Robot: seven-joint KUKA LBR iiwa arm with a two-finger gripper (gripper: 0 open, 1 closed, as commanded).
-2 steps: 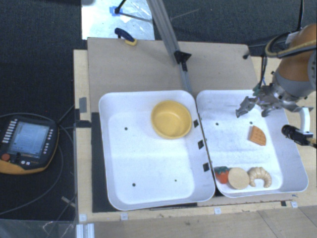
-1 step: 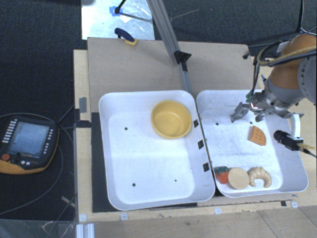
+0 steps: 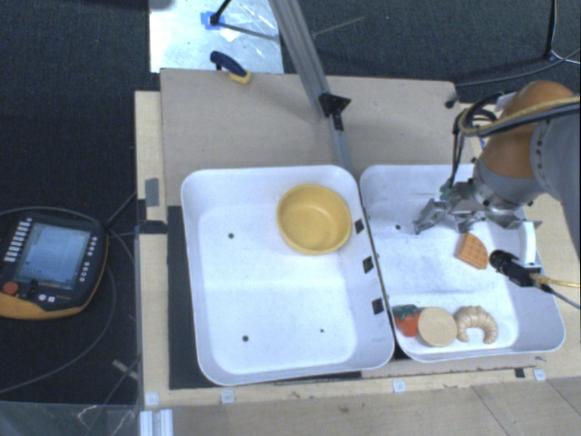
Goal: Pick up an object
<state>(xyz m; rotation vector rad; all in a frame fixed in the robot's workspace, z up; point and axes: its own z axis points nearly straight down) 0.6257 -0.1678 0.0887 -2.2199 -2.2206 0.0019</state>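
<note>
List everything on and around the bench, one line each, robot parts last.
Bowl: one, yellow, in the left bin, near its upper right corner.
Waffle-like wedge: one, orange-tan, in the right bin, just below the gripper.
Croissant: one, light brown, right bin, lower edge.
Round disc: one, beige, right bin, left of the croissant.
Small object: one, red with dark green, left of the disc, touching it.
Bins: two, white, side by side.
Clamp: one, blue and yellow, on the bench's far edge.
Control pendant: one, orange and grey, on the floor at left.
Gripper: one, grey metal, over the right bin.
Arm: one, grey with orange band, from the right.
</note>
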